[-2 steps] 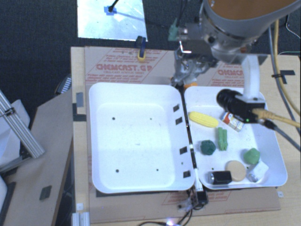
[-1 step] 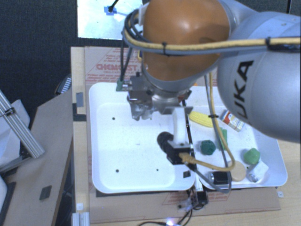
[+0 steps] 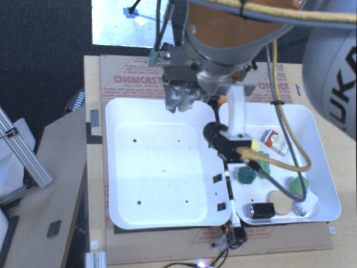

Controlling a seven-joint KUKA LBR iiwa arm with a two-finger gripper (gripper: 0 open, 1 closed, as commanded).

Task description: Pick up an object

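Grey arm (image 3: 245, 32), hand (image 3: 178, 100) at left bin's (image 3: 162, 172) far rim, grip cannot be told, red-and-white box (image 3: 274, 140) well apart.

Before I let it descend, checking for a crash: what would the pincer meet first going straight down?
Probably the left bin itself: the pincer hangs over its far right corner, so it would touch the white floor or the rim there. Depth is unclear from this slanted view.

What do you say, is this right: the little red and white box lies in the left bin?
Not quite. The red and white box lies in the right bin, not the left one; the camera view shows it there.
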